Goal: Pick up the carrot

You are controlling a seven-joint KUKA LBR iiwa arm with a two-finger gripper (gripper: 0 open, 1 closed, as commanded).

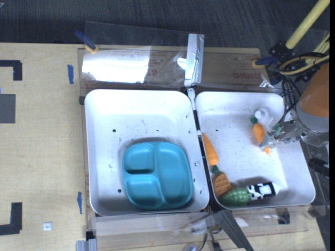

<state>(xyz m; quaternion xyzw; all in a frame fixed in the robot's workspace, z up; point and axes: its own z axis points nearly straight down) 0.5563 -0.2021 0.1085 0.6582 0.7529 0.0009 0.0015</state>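
Carrot (210, 150) lies against the right bin's (235, 109) left wall; the claw (273, 135) sits near its right wall, grip state unclear.

A pale wooden bench top (42, 140) fills the left of the frame, marked with black tape corners (14, 69) at upper left and lower left and short blue tape strips (70, 73). Dark grey carpet-like floor (157, 7) runs across the top. A clear plastic sheet (131, 59) catches glare behind the bins, beside an upright metal bracket (194, 59). A yellow pole (311, 17) slants in the upper right corner.
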